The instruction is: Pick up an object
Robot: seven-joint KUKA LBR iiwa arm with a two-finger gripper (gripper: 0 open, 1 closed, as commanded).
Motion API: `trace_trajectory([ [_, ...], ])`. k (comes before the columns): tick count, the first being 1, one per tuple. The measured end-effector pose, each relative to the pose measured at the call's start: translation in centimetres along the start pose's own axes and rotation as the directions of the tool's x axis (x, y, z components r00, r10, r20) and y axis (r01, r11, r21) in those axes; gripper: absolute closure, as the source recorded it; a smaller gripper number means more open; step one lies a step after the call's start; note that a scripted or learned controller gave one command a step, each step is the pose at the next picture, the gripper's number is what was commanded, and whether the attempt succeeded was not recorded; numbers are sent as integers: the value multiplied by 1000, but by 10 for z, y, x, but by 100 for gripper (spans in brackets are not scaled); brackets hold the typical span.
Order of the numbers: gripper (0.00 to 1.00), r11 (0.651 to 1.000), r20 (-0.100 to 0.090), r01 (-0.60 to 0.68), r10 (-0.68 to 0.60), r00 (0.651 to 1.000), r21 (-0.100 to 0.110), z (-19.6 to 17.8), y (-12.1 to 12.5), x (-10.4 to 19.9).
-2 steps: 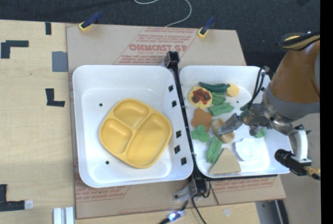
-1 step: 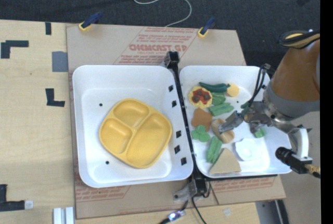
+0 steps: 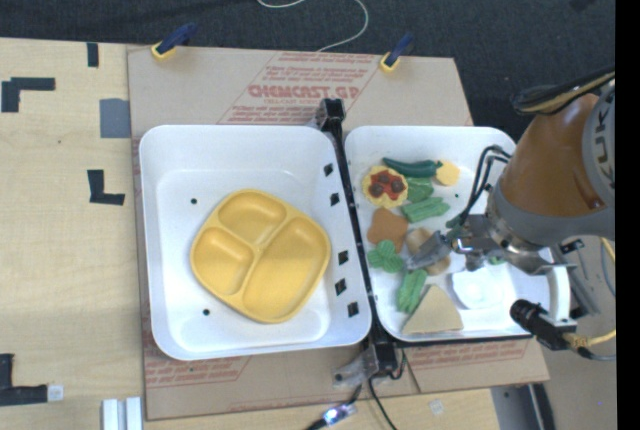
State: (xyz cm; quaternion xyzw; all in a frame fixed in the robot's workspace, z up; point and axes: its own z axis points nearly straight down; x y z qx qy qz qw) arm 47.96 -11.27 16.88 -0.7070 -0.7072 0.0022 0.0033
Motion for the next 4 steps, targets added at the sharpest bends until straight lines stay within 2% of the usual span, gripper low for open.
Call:
trace_trajectory([
  [1, 0, 1000, -1, 0, 0, 1000, 2, 63, -7, 4],
  [2, 0, 1000, 1, 0, 0, 1000, -5, 85, -7, 5],
  [3, 100, 1000, 3, -1, 1, 1000, -6, 74, -7, 4],
  [4, 100, 1000, 2, 0, 0, 1000, -9, 14, -9, -1],
])
